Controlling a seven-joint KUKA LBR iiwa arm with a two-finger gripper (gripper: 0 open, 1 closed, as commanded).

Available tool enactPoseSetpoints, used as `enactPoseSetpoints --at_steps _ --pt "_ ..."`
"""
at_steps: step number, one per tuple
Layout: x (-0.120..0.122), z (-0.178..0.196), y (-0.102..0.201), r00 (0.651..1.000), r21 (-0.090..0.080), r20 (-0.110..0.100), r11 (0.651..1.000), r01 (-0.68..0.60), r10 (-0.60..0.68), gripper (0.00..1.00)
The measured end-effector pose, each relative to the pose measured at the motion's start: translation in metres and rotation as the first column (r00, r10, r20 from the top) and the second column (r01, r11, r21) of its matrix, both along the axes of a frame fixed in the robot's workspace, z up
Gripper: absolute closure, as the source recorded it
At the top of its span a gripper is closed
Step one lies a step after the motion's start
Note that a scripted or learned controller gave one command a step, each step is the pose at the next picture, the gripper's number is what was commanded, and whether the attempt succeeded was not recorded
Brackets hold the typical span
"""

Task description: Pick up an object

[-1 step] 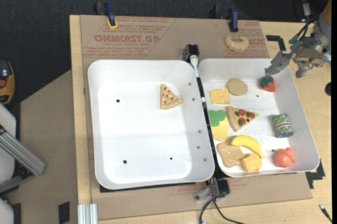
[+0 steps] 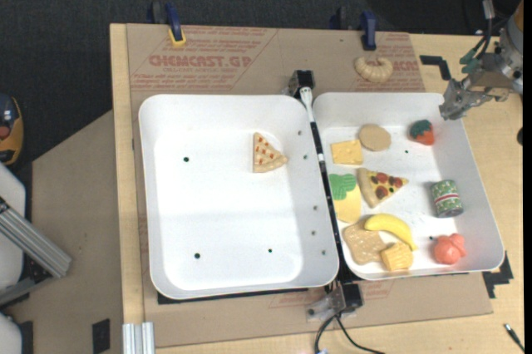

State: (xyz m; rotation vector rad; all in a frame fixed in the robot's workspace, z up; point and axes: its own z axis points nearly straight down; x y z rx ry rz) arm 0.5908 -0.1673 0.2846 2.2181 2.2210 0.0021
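Observation:
My gripper [image 2: 456, 106] hangs over the far right corner of the right bin [image 2: 482, 203], just up and right of a strawberry [image 2: 422, 132]. That bin holds several toy foods: a round cookie [image 2: 375, 137], a yellow cheese square [image 2: 347, 152], a pizza slice [image 2: 381, 185], a green vegetable [image 2: 341, 184], a striped can [image 2: 445, 198], a banana [image 2: 389, 227], a cracker [image 2: 361, 241], a cheese block [image 2: 396, 258] and a tomato [image 2: 449, 248]. In the left bin [image 2: 208, 236] lies one small pizza slice [image 2: 268, 153]. Nothing shows under the gripper.
A tan ring-shaped pastry [image 2: 374, 67] sits on the cardboard bench behind the right bin. Two blue clamps [image 2: 174, 22] [image 2: 367, 28] grip the bench's far edge. A black divider fitting [image 2: 302, 83] stands between the bins. The arm comes in from the upper right.

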Motion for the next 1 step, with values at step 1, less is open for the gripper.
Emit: enactPoseSetpoints --at_steps 1 --pt "0.0161 0.1404 0.0215 1.0 -0.003 0.014 1.0 -0.003 0.003 1.0"
